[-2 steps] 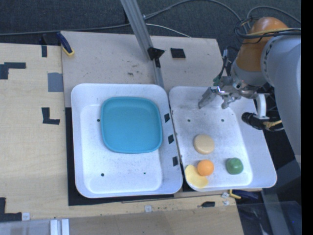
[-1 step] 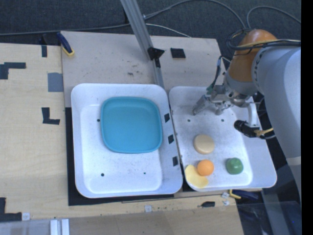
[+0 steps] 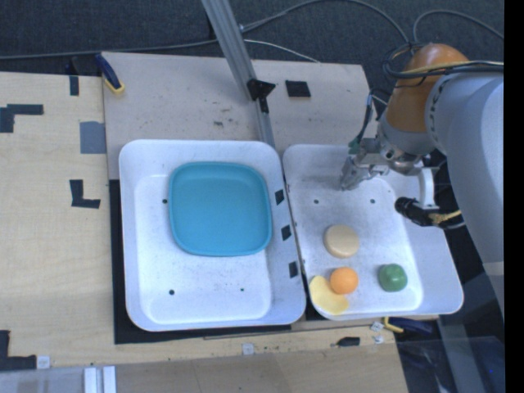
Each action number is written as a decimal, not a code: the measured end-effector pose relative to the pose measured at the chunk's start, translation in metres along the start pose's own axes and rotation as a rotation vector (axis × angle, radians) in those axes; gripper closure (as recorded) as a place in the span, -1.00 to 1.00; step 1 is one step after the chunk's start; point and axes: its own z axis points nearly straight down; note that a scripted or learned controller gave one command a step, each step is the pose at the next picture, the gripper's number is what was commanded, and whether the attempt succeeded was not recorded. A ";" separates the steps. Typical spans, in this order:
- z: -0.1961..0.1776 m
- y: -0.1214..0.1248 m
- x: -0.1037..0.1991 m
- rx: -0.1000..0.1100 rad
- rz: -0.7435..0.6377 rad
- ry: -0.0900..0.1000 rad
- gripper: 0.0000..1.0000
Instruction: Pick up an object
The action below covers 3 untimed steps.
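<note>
A grey robot arm [image 3: 458, 121] with an orange band above its wrist reaches in from the right over a desk [image 3: 49, 219] carrying two shallow white bins side by side. Its pincer [image 3: 354, 177] hangs low over the far part of the right bin [image 3: 426, 260], above bare white floor, with nothing seen between its tips; whether those tips stand apart or together cannot be told from this angle. The objects on offer lie toward the near end of that same bin, apart from the pincer: a pale beige round piece [image 3: 341, 241] sits nearest the middle, an orange ball [image 3: 344, 281] rests just in front of it against a yellow piece [image 3: 326, 297] in the near left corner, and a green object [image 3: 393, 277] lies to the right of the ball. The left bin [image 3: 147, 293] holds a square turquoise plate [image 3: 219, 208], lying flat. A slanted metal rail [image 3: 237, 51] crosses the desk behind the bins, and black cables [image 3: 327, 6] trail over the dark floor beyond.
</note>
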 end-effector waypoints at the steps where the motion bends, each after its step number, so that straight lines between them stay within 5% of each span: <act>1: -0.043 -0.003 -0.001 -0.003 0.000 0.000 1.00; 2: -0.104 0.003 0.003 -0.004 0.000 0.000 1.00; 3: -0.109 0.003 0.003 0.000 0.001 0.001 1.00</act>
